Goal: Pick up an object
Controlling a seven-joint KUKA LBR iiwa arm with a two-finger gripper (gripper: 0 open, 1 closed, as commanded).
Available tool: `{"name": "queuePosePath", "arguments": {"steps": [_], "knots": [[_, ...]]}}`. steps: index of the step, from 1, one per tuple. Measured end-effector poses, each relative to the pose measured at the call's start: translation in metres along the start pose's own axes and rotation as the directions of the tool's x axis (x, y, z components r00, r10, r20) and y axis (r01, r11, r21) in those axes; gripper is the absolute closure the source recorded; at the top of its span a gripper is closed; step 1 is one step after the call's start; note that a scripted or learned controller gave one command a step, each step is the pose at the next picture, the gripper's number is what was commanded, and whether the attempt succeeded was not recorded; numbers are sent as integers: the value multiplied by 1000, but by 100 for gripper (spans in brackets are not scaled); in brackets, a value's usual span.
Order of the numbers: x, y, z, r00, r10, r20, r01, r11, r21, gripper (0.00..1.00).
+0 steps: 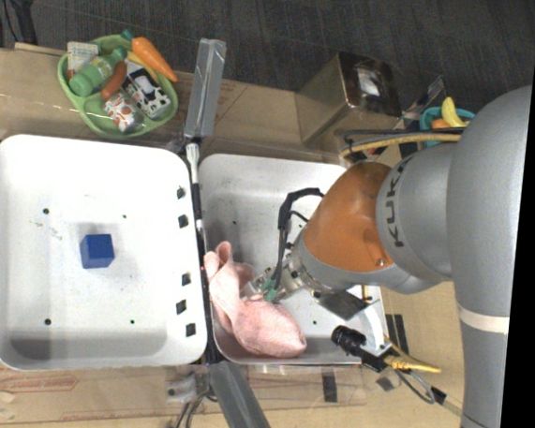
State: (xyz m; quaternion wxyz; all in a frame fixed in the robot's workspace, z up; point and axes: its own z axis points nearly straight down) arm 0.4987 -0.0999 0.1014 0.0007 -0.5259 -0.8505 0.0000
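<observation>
You had the gripper (270, 289) low in the right bin (252, 183), right at the upper right edge of the pink cloth (248, 315), and that was the thing to watch. First risk: the cloth was soft and lay bunched against the bin's left wall near the divider, so a pinch at the edge could have caught a single fold and let it slide out on the lift. Cause would be a shallow bite at the rim of the heap, not its bulk. Second risk: the cloth sat close to the bin's front wall, so a drag toward it could have pushed the cloth up against the wall and not lifted it. As for the gripper's state, you couldn't tell from this view; the orange wrist band (346, 230) and grey arm covered most of it, and only a small greenish tip showed by the cloth. Touching or just above the cloth, I couldn't say. The cloth lay just left of and below the gripper. Your other candidate, the blue cube (97, 249), sat in the left bin (27, 166), well away from the pink cloth.
</observation>
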Motion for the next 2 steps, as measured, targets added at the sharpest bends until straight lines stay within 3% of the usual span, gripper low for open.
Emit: {"name": "queuePosePath", "arguments": {"steps": [1,2], "knots": [[0,77,-90,975,223,0,-223,975,2,100],[7,78,-159,957,291,1,-291,957,1,100]]}}
